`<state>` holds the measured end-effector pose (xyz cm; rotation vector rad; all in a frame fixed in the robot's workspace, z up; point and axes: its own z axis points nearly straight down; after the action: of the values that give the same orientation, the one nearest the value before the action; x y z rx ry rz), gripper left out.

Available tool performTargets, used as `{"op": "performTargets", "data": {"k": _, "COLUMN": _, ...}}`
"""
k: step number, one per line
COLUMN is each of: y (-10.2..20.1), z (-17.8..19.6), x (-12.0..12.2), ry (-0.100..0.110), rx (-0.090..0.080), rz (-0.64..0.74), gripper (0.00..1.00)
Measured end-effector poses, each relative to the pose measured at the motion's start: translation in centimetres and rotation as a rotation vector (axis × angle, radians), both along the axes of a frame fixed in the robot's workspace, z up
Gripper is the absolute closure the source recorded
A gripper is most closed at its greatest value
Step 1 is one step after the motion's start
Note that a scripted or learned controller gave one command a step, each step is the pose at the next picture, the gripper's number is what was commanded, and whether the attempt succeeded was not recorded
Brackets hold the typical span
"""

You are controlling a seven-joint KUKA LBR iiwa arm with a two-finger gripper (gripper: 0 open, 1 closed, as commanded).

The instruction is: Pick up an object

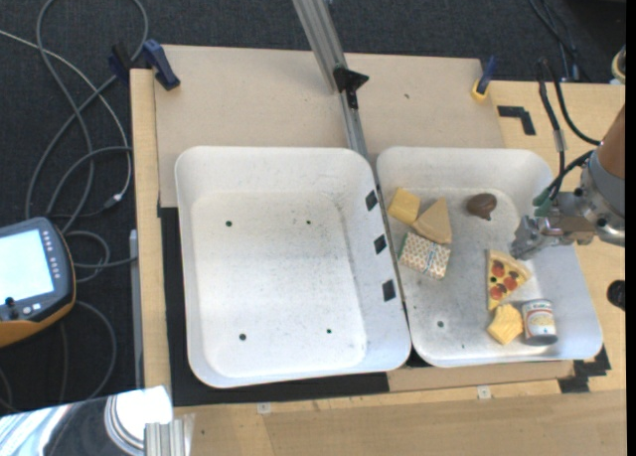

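The claw (524, 241) hangs low over the right bin (452, 166), just above the pizza slice toy (505, 278) — whether it is open or closed cannot be told, and nothing shows gripped in it. The bin also holds a yellow block (403, 206), a tan wedge (434, 220), a patterned box (424, 256), a brown lump (481, 206), a small can (540, 322) and a yellow piece (505, 325) — while the left bin (199, 176) sits beside it on the counter (258, 96).

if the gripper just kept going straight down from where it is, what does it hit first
Likely the pizza slice toy, or the bare bin floor just beside its upper-left edge. The gripper hangs over the right bin, just above that slice in the picture. From this slanted view, depth is unclear, so it could miss the slice.
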<state>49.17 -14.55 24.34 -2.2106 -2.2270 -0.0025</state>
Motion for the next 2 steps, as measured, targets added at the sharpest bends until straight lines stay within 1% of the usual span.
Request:
{"op": "performTargets", "data": {"k": 1, "y": 4.4, "z": -0.2, "x": 0.2, "ry": 0.001, "rx": 0.0, "rz": -0.001, "gripper": 1.0}}
{"op": "performTargets", "data": {"k": 2, "y": 9.8, "z": 0.2, "x": -0.2, "ry": 0.001, "rx": 0.0, "rz": 0.001, "gripper": 1.0}}
